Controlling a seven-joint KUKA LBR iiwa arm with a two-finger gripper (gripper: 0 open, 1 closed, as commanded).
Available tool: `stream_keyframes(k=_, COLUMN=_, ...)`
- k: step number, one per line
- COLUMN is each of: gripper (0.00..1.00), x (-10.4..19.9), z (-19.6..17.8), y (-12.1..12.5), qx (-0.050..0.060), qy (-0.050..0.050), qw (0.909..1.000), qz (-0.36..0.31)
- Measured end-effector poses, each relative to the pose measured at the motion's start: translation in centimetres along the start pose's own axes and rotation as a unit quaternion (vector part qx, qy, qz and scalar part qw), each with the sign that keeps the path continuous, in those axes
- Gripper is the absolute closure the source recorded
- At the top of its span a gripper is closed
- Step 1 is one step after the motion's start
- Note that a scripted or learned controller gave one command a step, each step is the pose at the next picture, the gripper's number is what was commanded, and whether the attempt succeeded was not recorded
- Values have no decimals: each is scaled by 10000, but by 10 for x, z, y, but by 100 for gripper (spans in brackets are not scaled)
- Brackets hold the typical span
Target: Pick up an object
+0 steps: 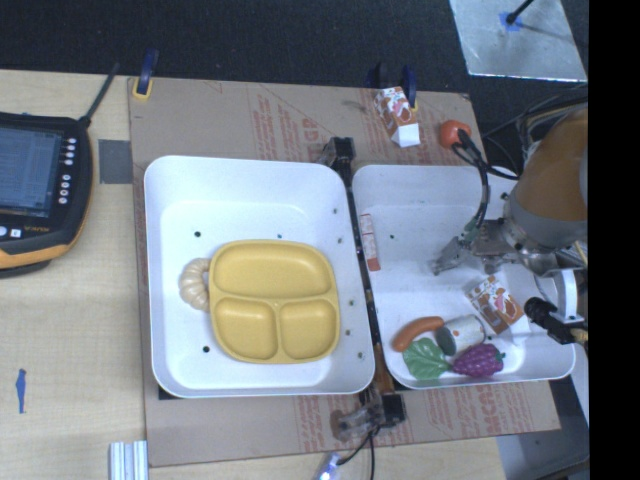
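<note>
Right now your gripper (455, 258) sits low in the right glossy white bin (420, 193); you cannot tell its state. Near it, toward the front wall: printed snack packet (494, 304), smooth orange sausage (415, 331), grey can (462, 334), green leaf (427, 359), knobbly purple grapes (480, 360). Left bin (175, 198): yellow three-compartment plastic tray (272, 299).
</note>
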State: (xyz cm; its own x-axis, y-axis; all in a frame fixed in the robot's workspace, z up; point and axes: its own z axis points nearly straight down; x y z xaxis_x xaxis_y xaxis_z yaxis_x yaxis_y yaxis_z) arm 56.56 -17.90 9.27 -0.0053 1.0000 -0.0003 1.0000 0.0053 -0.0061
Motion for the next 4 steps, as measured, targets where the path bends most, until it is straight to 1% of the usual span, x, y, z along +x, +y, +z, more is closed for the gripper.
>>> stream_keyframes(k=1, gripper=0, x=-33, z=0, y=51, qx=-21, qy=-1, qw=10000, qz=3)
stream_keyframes(k=2, gripper=0, x=-34, z=-113, y=1, qx=-29, qy=-6, qw=10000, qz=14)
stream_keyframes(k=3, gripper=0, x=25, z=-21, y=-90, qx=-3, qy=8, qw=10000, qz=-1)
stream_keyframes(k=4, gripper=0, x=-12, z=2, y=17, qx=20, qy=131, qw=9999, qz=-33)
